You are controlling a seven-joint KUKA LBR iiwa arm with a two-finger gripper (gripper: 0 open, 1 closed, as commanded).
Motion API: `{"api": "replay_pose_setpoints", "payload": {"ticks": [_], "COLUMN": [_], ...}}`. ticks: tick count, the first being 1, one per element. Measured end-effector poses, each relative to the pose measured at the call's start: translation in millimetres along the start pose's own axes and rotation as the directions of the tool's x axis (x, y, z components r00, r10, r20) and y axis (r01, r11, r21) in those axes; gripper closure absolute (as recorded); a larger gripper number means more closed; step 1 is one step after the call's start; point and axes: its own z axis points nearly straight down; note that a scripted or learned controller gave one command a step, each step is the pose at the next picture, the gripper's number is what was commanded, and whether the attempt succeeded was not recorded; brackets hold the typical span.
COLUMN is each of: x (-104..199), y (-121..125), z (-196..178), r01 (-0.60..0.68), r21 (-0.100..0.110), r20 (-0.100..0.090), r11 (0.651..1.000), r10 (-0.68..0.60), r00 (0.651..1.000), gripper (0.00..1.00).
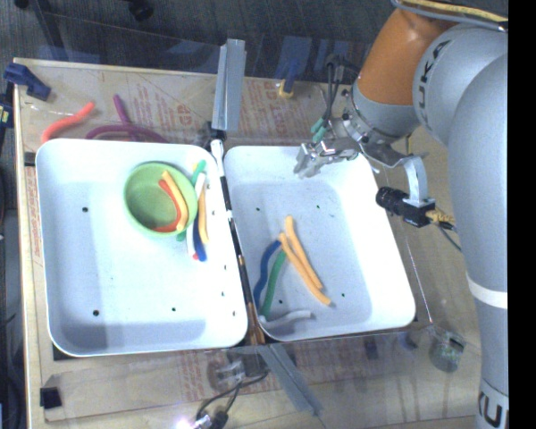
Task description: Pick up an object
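Two white bins sit on the desk. The pincer (314, 161) hangs over the right bin's (357, 302) far edge, fingers apart and holding nothing. Below it lie orange sticks (302, 259) beside blue-green strips (270, 275).

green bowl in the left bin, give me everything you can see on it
The green bowl is round, light green and looks like smooth plastic. It sits upright, mouth up, in the upper middle of the left bin, resting on the bin floor. Thin flexible strips, orange and yellow, lie curled inside it and over its right rim. More strips, white, green, yellow and blue, lie against its right side.
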Motion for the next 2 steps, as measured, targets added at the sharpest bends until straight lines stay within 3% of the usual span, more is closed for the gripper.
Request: {"api": "replay_pose_setpoints", "payload": {"ticks": [1,2], "x": [0,29], "y": [0,-13], "z": [0,121], "r01": [0.000,0.165], "r21": [0.001,0.004], "r20": [-0.001,0.000], "r11": [1.000,0.986], "r10": [0.000,-0.165], "r00": [1.000,0.986], "gripper": [0.00,0.00]}}
